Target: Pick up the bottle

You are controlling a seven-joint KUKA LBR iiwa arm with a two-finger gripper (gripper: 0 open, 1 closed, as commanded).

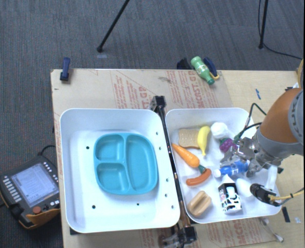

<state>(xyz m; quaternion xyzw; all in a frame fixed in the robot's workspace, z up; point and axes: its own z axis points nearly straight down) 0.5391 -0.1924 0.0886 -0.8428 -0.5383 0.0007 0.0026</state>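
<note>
The gripper [241, 161] hangs low over the right bin [194, 112], directly above a small blue bottle [232, 169] lying on its side. Whether it is wide or narrow cannot be told. A purple toy [226, 145] sits just beyond, a black-and-white carton [230, 198] nearer. A good grasp likely means straddling the bottle's narrow body squarely, avoiding both neighbours.

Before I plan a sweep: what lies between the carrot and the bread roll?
In the camera view, the hot dog lies between the carrot and the bread roll.
</note>
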